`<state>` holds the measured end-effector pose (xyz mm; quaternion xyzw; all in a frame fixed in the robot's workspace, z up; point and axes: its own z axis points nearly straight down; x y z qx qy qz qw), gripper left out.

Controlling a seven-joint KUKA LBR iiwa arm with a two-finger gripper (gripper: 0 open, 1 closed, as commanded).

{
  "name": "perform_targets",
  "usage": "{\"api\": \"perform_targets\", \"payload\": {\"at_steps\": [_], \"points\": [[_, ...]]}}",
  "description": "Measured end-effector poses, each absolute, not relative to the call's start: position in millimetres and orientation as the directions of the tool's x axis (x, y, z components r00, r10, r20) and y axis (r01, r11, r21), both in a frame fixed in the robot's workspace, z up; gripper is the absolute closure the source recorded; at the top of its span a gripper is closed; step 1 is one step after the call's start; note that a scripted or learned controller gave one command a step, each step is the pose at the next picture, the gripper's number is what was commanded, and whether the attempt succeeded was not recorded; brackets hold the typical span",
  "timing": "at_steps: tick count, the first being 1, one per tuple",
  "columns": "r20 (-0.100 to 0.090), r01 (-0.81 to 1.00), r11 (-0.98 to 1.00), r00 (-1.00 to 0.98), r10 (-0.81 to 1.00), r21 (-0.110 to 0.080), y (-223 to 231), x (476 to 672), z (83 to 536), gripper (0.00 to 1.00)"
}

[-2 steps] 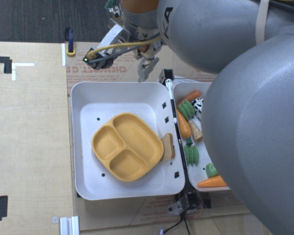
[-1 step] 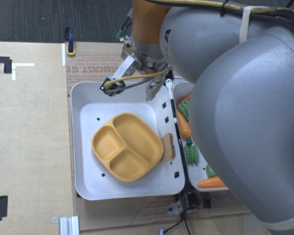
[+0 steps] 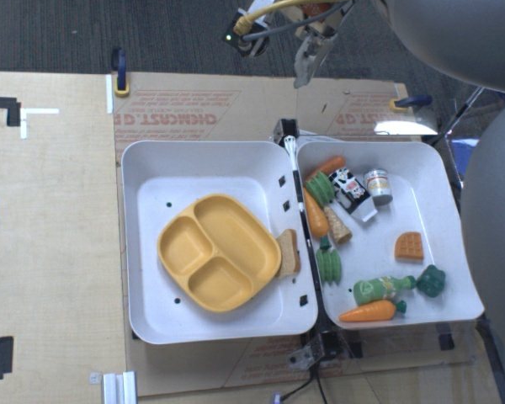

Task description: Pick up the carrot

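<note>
Arm (image 3: 454, 23): grey, bulking over the top right corner, well above the bins.
Left bin (image 3: 143, 183): white, shallow, bearing the plate and a bread slice.
Right bin (image 3: 442, 183): white, shallow, touching the left bin along its inner wall, bearing the toy food.
Plate (image 3: 219, 252): yellow, three compartments, lying in the middle of the left bin.
Gripper (image 3: 307, 61): hangs over the cardboard beyond the bins, far from the food; whether its fingers are spread or pressed together I cannot tell.
Carrot (image 3: 369, 312): orange, lying flat near the right bin's front edge, just below the green bottle (image 3: 379, 289), tip to the left.
Second carrot (image 3: 315, 214): along the bin's left wall, beside a green vegetable (image 3: 321, 188).
Bread slice (image 3: 288, 253): against the plate's right edge.
Waffle (image 3: 409, 247): apart, right of centre.
Can (image 3: 377, 186): beside the milk carton (image 3: 350, 189).
</note>
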<state>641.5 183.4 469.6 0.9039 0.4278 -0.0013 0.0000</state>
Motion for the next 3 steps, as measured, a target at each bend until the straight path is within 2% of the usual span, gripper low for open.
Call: {"api": "perform_targets", "payload": {"at_steps": [1,2,3], "points": [[0.0,0.617,-0.787,0.787,0.617,-0.001,228.0,654.8,540.0,0.0],[0.003,0.218,-0.976,0.976,0.218,-0.002,228.1,654.2,540.2,0.0],[0.007,0.206,-0.979,0.979,0.206,-0.001,226.7,656.0,547.2,1.0]]}}
